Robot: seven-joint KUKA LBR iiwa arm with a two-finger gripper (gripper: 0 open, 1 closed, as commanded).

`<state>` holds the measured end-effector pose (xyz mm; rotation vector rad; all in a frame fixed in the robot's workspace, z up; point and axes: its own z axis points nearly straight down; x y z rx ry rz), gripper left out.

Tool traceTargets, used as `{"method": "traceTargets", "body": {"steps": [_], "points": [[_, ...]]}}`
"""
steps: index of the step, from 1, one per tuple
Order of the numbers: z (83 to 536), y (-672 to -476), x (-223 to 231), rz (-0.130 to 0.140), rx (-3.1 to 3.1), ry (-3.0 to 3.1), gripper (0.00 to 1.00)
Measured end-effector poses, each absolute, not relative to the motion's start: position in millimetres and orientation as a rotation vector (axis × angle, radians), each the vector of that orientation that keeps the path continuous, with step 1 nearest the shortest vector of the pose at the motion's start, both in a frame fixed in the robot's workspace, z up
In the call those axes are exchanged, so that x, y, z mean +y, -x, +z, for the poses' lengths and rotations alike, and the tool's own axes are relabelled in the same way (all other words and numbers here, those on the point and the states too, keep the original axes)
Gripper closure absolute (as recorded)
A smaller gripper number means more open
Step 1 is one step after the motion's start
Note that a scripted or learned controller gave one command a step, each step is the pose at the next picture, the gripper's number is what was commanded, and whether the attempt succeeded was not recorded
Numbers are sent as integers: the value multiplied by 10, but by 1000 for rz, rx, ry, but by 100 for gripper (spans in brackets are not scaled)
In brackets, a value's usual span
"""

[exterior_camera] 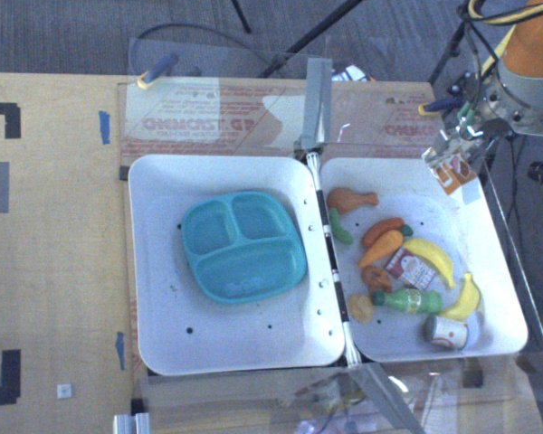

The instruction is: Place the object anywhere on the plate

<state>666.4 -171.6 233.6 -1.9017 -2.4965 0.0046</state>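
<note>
From above, the gripper (pixel 452 163) hovers at the right bin's (pixel 502 269) far rim; whether it is spread, I cannot tell. The toy food pile (pixel 407 265) lies below it. The blue plate (pixel 242 245) sits far left in the left bin (pixel 154 242), bare floor around it.

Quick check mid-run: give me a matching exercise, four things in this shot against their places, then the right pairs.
Things:
1. teal plate
2. chicken drumstick
3. tin can
4. gripper

Places:
A. near corner of the right bin
B. above the right bin's far right corner
C. middle of the left bin
D. far part of the right bin, by the divider

Pairs: 1-C, 2-D, 3-A, 4-B
</note>
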Motion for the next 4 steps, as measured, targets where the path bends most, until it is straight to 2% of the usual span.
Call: {"method": "traceTargets", "body": {"steps": [2, 3, 4], "points": [[2239, -6663, -426, 7, -2444, 1962, 100], [2212, -6354, 471, 8, -2512, 1876, 100], [2346, -6668, -260, 3, -2639, 1702, 100]]}}
